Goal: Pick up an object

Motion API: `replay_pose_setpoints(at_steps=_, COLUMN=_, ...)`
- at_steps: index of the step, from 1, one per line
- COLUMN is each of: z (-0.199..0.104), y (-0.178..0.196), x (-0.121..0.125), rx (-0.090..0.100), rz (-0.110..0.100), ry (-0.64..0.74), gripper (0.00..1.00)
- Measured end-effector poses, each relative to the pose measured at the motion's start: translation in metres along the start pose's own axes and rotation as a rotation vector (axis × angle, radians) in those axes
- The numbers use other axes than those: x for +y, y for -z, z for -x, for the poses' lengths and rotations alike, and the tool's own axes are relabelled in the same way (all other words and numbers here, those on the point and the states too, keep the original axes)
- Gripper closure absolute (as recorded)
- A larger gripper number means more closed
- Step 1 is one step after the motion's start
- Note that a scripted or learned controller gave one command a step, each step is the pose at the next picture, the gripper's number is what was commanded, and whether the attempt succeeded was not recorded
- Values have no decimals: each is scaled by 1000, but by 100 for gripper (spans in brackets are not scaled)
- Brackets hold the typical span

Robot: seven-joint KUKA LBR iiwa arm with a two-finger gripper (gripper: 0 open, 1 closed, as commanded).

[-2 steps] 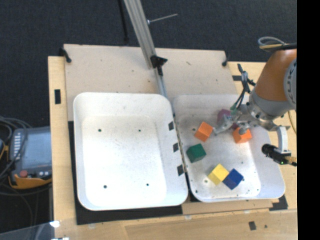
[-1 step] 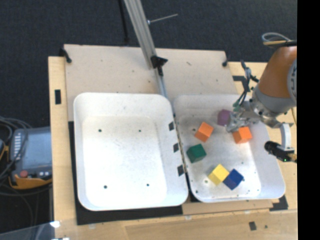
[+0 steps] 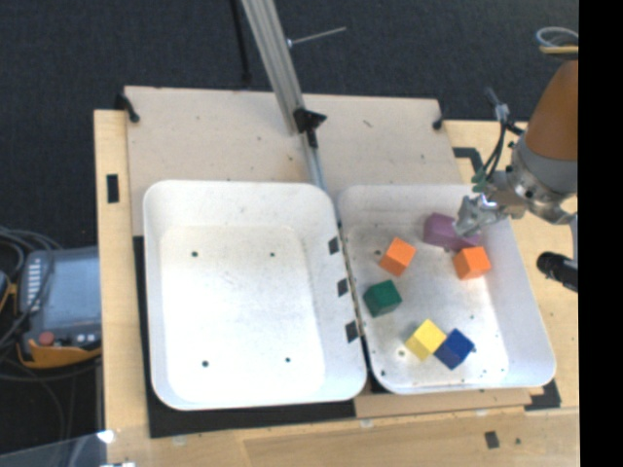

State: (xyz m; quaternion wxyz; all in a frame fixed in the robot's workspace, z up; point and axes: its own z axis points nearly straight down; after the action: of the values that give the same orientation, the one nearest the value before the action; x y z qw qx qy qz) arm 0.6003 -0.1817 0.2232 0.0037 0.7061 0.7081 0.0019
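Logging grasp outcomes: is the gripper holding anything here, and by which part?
Cannot tell. The gripper sits at the purple block in the right bin, touching or overlapping its right side, but no block is visibly between its fingers.

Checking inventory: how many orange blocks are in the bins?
2, both in the right bin: one orange block mid-bin, another near the end effector. None appear hidden.

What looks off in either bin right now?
Nothing damaged or spilled. All six blocks sit in the right bin, loosely scattered and turned at odd angles; the yellow block and blue block touch. The claw is by the purple block.
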Motion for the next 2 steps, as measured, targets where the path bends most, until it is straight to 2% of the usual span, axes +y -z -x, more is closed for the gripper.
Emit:
replay_pose_setpoints(at_steps=1, z=1, y=-23, x=0, rx=1, rz=-9, ry=-2, gripper=100)
replay_pose_setpoints(at_steps=2, z=-57, y=-22, x=-12, rx=3, rz=-7, ry=2, gripper=100)
